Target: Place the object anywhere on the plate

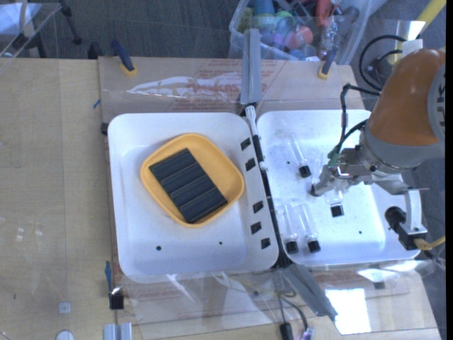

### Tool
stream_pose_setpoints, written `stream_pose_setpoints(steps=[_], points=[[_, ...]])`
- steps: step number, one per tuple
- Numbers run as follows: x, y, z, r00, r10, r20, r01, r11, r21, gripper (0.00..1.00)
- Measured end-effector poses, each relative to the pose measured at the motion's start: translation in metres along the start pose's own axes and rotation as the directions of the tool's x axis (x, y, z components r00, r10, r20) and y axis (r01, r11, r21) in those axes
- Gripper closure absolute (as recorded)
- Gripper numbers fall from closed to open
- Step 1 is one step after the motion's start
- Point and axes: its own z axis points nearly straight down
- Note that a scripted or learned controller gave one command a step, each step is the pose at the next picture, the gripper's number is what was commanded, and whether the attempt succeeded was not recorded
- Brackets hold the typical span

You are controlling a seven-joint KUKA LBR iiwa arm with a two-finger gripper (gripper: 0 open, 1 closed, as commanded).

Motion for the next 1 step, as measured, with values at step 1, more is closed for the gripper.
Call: stream_pose_setpoints(steps=[1], points=[[0.0000,0.0000,-0.0001,1.000,0.000,0.000,0.000,1.000,0.000,0.00]])
